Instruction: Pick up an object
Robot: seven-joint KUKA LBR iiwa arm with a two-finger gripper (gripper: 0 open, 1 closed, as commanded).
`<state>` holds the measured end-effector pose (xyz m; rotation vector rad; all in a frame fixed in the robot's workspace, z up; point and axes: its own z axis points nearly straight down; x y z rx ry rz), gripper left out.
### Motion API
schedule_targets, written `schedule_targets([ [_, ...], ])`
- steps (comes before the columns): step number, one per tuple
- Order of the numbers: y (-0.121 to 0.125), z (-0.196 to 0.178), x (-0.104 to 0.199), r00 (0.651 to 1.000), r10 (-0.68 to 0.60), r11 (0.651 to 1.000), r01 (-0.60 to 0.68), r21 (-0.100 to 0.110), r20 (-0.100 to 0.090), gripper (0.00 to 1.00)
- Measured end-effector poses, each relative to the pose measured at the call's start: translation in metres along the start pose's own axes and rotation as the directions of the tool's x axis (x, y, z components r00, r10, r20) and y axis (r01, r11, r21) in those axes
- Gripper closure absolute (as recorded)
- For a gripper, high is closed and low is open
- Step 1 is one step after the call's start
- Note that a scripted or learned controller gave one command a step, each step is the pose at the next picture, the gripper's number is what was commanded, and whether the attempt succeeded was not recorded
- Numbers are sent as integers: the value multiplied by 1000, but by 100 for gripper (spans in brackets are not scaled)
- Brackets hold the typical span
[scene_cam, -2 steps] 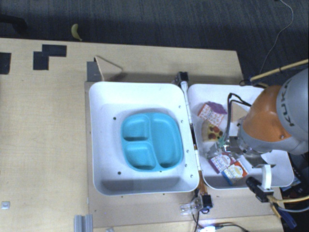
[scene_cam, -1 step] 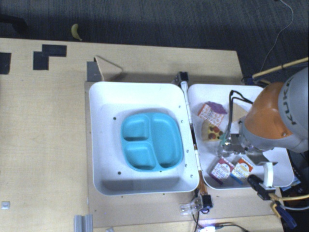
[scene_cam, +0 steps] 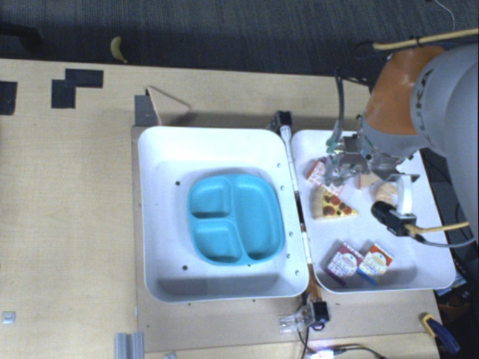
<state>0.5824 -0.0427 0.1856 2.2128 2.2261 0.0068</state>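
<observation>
My gripper [scene_cam: 338, 176] hangs low over the upper part of the right bin [scene_cam: 430, 275], just above a pizza slice toy [scene_cam: 331, 204]. A small red-and-white packet [scene_cam: 315, 172] lies at the gripper's left side. A tan bread-like piece [scene_cam: 386, 192] sits to its right, partly hidden by the wrist. Two small boxes lie near the bin's front: a purple-red one [scene_cam: 343, 261] and a red-blue one [scene_cam: 375, 260]. I see nothing between the fingers.
The left bin [scene_cam: 161, 200] holds a blue divided tray [scene_cam: 236, 217]. A black rail [scene_cam: 293, 178] runs between the bins. A black and yellow cable [scene_cam: 419, 232] crosses the right bin's right side. The grey arm with its orange band [scene_cam: 404, 81] fills the upper right.
</observation>
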Motion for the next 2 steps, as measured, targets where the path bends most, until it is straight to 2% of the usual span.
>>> schedule_targets([
  [1,-1,1,-1,1000,0,1000,0,3,1,0],
  [2,-52,98,-43,1000,2,1000,-2,0,1,0],
])
